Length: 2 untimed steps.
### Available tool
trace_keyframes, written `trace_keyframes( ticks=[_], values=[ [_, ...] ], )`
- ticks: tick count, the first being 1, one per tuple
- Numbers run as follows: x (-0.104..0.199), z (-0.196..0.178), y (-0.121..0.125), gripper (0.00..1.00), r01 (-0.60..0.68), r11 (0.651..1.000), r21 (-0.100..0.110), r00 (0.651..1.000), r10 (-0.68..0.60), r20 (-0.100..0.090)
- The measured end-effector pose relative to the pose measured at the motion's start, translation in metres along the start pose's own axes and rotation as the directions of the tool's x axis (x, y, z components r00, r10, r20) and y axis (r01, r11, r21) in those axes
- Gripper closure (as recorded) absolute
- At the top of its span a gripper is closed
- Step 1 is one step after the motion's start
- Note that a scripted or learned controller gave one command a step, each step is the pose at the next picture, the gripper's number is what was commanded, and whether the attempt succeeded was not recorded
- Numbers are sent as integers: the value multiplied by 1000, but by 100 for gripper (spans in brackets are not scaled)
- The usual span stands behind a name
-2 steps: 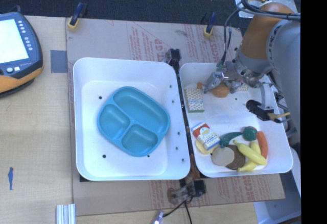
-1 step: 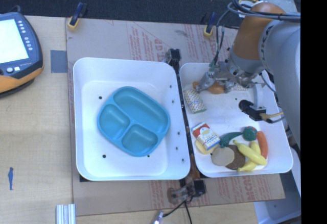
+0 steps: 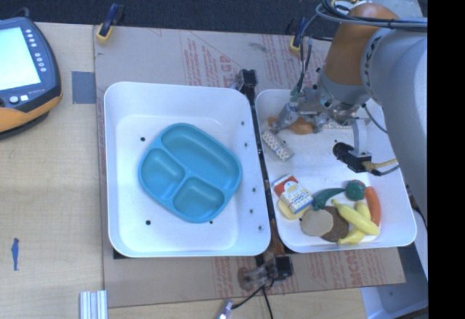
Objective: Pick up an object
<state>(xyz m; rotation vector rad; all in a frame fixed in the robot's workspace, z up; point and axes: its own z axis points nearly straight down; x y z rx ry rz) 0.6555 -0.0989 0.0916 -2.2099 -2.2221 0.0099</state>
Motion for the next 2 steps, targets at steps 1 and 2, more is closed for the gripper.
trace_keyframes(
  ticks=[1,2],
  values=[
    [-3,-9,-2,100,1,1000,9,1000,-1,3],
    [80,-101,-17,100,-1,1000,-7,1000,1,0]
  ],
)
